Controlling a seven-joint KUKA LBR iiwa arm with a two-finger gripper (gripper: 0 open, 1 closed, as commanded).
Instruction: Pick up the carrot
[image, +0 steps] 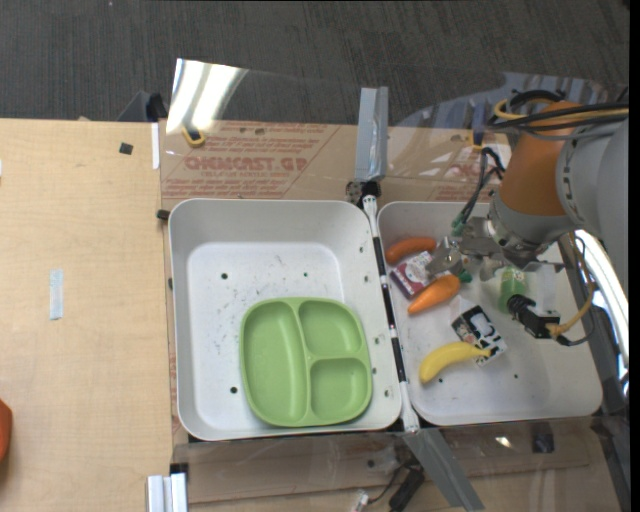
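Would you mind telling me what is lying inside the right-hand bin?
The right-hand bin holds two carrots, a purple packet, a banana and a black-and-white item. The gripper covers whatever lies beneath it.

The grey arm (590, 190) reaches in from the right, its gripper (462, 262) lowered, wrist bent leftward.
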